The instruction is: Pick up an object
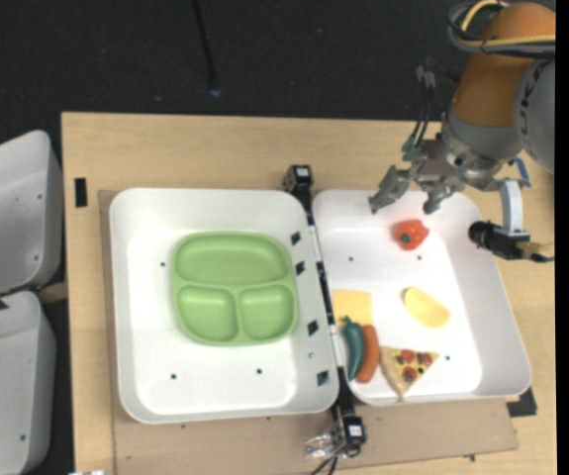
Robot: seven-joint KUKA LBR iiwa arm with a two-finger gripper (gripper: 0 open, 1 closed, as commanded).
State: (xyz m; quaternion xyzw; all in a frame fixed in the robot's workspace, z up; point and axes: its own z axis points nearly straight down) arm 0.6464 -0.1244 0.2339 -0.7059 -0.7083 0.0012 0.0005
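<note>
The small red tomato-like toy [411,233] is lying in the far part of the right bin [482,349], on the smooth white floor, and it is round and shiny like plastic. The gripper [410,192] is hovering just above and a little behind it, with its two grey fingers spread apart and nothing between them. Nearer to the camera in the same bin, a pale yellow oval piece [426,306] is resting, well apart from the red toy. A flat yellow square [352,307], like a cheese slice, is lying near the bin's left wall. In front of it, a dark green pepper shape [351,341] and an orange-red sausage shape [367,352] are lying side by side, touching each other. Just beside them, a triangular pizza slice toy [406,366] with red dots is lying flat.

The left bin [136,364] is holding a light green plate [235,286] with three compartments, one wide and two smaller, all with rounded corners. Both bins are shallow, with rounded corners, and are standing side by side on the light wooden desk [215,151]. The grey arm [497,87] with an orange band is reaching in from the right
</note>
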